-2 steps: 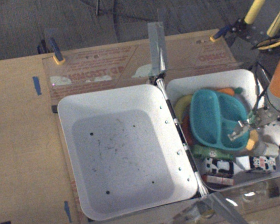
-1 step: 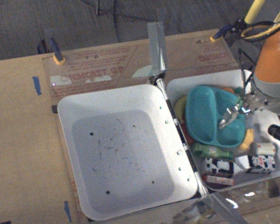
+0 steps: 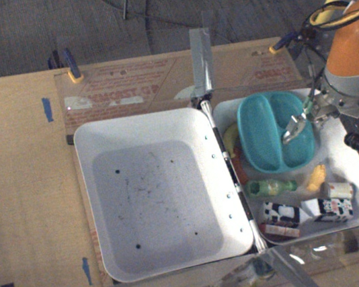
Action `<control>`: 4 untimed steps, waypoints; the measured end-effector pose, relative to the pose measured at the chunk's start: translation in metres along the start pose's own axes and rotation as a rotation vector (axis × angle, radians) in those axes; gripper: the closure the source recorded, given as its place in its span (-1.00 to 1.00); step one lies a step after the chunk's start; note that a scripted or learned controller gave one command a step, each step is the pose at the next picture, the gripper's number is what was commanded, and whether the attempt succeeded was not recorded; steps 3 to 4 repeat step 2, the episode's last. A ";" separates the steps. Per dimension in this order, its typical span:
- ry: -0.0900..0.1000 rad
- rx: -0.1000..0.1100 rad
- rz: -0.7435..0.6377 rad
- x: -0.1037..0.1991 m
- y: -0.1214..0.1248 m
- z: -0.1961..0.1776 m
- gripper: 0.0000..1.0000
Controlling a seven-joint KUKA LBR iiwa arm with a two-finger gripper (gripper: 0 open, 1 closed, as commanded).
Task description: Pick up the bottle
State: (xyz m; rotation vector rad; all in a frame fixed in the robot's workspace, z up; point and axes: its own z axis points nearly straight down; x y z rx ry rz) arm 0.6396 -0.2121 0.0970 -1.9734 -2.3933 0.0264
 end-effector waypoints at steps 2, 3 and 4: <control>-0.020 -0.031 -0.035 0.023 0.020 -0.079 1.00; -0.020 -0.031 -0.035 0.023 0.020 -0.079 1.00; -0.020 -0.031 -0.035 0.023 0.020 -0.079 1.00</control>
